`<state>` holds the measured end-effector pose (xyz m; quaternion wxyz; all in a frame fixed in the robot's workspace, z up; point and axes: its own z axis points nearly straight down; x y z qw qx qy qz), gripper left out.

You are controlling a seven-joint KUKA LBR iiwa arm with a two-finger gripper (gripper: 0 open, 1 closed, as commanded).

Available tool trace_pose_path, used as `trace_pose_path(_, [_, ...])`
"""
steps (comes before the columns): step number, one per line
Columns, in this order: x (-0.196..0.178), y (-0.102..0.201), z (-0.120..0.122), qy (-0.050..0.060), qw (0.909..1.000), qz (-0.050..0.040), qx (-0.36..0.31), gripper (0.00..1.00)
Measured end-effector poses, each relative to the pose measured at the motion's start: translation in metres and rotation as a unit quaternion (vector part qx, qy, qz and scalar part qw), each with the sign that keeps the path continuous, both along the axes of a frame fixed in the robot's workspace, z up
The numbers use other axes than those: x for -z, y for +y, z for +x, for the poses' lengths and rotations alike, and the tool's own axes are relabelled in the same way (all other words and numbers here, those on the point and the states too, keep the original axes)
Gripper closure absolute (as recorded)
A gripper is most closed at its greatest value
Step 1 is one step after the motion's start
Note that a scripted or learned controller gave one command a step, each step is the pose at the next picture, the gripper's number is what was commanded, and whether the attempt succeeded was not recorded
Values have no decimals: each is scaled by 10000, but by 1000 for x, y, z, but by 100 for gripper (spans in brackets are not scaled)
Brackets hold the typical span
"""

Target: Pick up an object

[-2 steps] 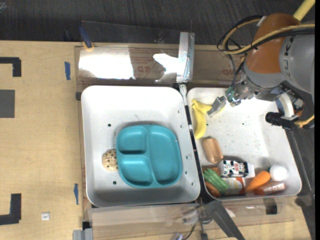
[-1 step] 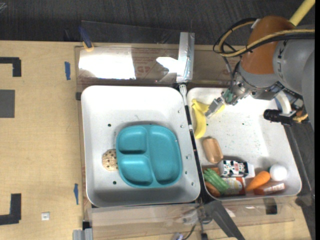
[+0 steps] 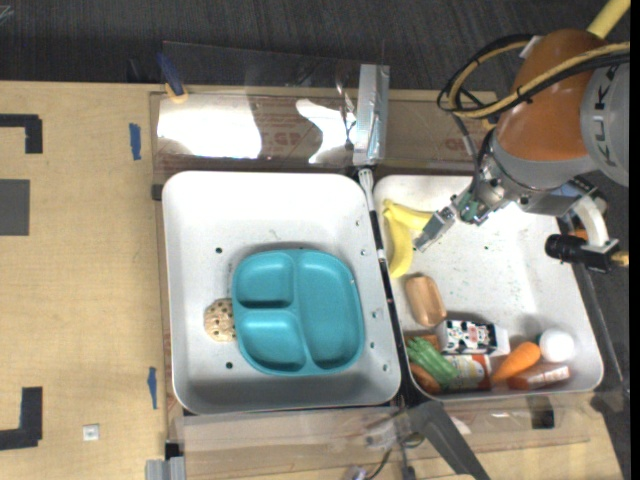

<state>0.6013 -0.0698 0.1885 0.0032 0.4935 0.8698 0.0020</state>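
Claw [image 3: 432, 230] hangs over the banana [image 3: 399, 236] in the right bin [image 3: 585, 313]; finger state unclear.

Tray [image 3: 298, 311] in left bin [image 3: 270, 196]

Bright overhead light, strong glare on clear panel [image 3: 260, 128], soft shadows, slightly blurry

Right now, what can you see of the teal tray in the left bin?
The teal tray is a glossy, plastic-looking sectioned plate with rounded corners and three compartments, nothing visible in them. It lies flat, slightly rotated, in the lower middle of the left bin. A speckled cookie sits against its left edge. The end effector is over the right bin, well away from it.
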Motion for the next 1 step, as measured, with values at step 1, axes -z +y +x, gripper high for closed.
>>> trace_pose_path(1, [3,-2,66,17,9999,-2,119,0])
